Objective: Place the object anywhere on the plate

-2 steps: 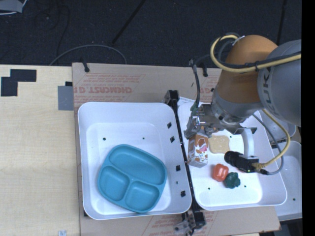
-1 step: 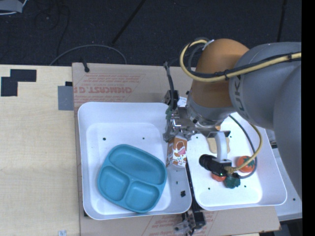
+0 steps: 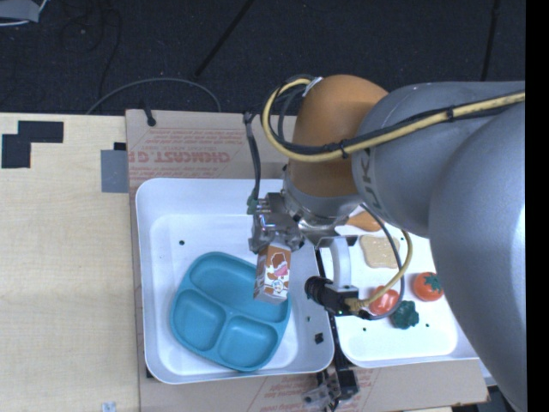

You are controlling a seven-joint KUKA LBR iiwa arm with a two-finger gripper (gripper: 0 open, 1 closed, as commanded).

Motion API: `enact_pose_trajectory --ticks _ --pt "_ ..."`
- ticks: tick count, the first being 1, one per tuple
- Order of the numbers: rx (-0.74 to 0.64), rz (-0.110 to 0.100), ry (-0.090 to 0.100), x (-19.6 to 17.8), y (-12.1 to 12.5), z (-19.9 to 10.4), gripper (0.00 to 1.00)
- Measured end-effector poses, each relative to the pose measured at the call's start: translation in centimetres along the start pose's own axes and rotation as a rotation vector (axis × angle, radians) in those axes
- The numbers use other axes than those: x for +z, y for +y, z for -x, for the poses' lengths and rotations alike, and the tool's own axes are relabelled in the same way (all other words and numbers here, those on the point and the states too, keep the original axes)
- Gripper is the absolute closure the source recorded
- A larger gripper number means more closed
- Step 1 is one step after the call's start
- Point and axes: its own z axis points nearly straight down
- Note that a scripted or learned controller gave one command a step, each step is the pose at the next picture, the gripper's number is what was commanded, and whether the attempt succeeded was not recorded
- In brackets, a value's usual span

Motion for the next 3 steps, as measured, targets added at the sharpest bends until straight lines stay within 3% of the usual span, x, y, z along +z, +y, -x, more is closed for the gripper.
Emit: enact_pose_trajectory --ticks 1,2,3 --pt "0.0 0.003 0.0 0.01 0.67 -5.19 1.0" --pt "0.003 0.003 -0.002 -0.28 0.42 -5.12 1.0" --pt "0.003 0.003 -0.002 -0.28 0.43 -5.11 0.0"
